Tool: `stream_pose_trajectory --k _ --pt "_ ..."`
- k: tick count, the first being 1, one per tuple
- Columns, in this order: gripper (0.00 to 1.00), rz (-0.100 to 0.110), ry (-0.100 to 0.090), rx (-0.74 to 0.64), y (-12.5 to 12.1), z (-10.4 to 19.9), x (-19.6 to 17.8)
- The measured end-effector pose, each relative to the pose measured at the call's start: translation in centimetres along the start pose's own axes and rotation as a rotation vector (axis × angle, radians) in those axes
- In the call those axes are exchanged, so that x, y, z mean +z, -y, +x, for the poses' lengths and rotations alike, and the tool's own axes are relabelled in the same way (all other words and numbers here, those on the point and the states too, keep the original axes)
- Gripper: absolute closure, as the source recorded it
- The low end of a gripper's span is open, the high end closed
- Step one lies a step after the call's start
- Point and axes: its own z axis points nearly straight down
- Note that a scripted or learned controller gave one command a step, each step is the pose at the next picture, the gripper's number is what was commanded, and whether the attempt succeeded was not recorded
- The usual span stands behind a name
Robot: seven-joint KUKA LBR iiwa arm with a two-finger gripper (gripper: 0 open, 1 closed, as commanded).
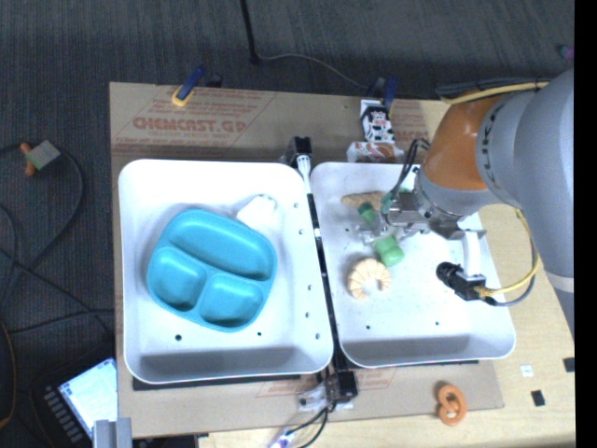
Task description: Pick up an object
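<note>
Arm [504, 147] is reaching in from the right over the right bin [466, 334] | gripper [399, 215] is hanging low at the bin's upper middle; whether its jaws are apart or together cannot be told | green block [389, 250] is lying just below it | shell-shaped pastry [367, 276] is sitting beside the block | blue divided tray [211, 267] is resting in the left bin [140, 343]

A robotics lab: clamped cardboard bench [187, 124], loose cables [252, 26] on grey carpet [75, 26]
</note>
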Motion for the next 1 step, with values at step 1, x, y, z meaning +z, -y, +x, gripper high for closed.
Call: stream_pose_trajectory --k 1 --pt "1.0 0.006 -0.005 -0.002 3.06 7.77 -8.71"
